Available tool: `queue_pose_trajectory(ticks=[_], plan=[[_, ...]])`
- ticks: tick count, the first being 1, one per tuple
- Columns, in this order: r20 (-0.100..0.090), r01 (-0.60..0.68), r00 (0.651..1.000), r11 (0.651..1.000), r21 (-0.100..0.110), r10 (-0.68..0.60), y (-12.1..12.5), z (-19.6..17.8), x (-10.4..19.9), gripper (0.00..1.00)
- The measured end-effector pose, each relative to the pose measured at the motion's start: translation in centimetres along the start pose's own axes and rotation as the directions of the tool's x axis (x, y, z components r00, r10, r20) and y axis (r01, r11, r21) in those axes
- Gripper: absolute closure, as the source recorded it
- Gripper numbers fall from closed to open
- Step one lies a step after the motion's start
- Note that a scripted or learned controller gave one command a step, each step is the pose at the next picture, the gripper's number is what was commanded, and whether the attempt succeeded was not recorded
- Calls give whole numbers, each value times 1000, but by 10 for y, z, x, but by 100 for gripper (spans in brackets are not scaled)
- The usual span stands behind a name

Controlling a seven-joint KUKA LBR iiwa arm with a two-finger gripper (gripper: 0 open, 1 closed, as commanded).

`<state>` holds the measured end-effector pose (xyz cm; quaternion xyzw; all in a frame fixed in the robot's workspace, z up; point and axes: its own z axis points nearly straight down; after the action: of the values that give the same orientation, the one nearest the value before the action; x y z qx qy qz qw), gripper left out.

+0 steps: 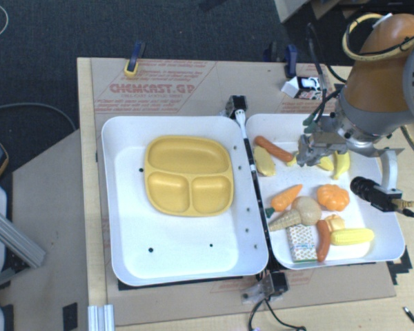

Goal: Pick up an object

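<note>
My gripper point(309, 156) hangs low over the upper middle of the right bin point(393, 243), under the orange-banded wrist. Its tips sit between an orange carrot-like piece point(272, 149) on the left and a yellow banana point(337, 163) on the right. A pale yellow piece point(263, 162) lies just left below the carrot. Lower in the bin lie an orange carrot point(286, 198), an orange fruit point(332, 197), a beige ice-cream cone point(298, 214), a yellow corn cob point(351, 237), a red-orange stick point(323, 243) and a patterned box point(303, 243). I see nothing between the tips.
The left bin point(124, 240) holds a yellow three-compartment plate point(189, 174). A black clip point(236, 106) sits where the bins meet at the back. A black cylinder point(374, 193) juts out beside the arm over the right bin. Cardboard underlies both bins.
</note>
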<state>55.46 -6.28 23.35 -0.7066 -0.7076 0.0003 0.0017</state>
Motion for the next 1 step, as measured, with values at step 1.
queue_pose_trajectory(ticks=[1], plan=[[1, -2, 1000, 1000, 1, 2, 10, 14, -3, 100]])
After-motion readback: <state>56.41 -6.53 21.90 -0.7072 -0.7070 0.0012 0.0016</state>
